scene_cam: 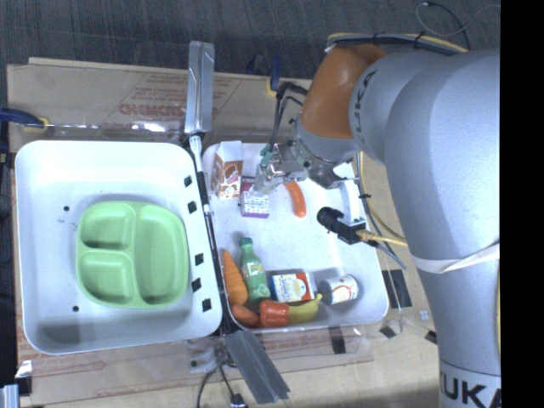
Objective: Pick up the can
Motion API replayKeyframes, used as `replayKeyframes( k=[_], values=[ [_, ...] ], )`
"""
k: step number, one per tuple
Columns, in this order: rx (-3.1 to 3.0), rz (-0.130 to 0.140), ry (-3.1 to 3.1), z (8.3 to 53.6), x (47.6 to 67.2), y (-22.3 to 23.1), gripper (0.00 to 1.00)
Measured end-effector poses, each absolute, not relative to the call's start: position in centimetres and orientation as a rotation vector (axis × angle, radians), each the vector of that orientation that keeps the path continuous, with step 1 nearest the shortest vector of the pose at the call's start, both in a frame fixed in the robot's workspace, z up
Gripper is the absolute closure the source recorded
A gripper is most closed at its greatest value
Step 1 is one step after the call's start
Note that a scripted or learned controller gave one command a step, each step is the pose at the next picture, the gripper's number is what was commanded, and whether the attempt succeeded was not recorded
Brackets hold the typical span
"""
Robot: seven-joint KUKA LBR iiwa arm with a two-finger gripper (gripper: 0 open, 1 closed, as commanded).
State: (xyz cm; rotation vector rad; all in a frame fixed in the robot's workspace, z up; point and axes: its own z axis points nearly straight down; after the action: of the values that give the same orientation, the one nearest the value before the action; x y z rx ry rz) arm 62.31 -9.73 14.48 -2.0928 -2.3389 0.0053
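The can (341, 291) is small, with a white and red label. It lies on its side in the right bin (357, 253), near that bin's front right corner, just right of a banana (304, 310). My gripper (270, 167) hangs over the back of the same bin, above a purple packet (255, 204) and beside a small orange-red sausage shape (295, 199). The can lies well apart from the gripper, toward the bin's front, with nothing touching it but the bin floor.
A small carton (225, 175) stands at the back left of the right bin. Along the front lie a green bottle (252, 268), a carrot (235, 279), a red pepper (274, 313) and a red-white box (291, 286). The left bin (42, 185) holds a green divided tray (133, 252).
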Motion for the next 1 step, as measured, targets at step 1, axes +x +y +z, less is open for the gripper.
replayKeyframes(
  k=[1],
  values=[
    [-2.093, 0.005, -2.339, 14.48, 62.31, -9.73, 0.0]
  ],
)
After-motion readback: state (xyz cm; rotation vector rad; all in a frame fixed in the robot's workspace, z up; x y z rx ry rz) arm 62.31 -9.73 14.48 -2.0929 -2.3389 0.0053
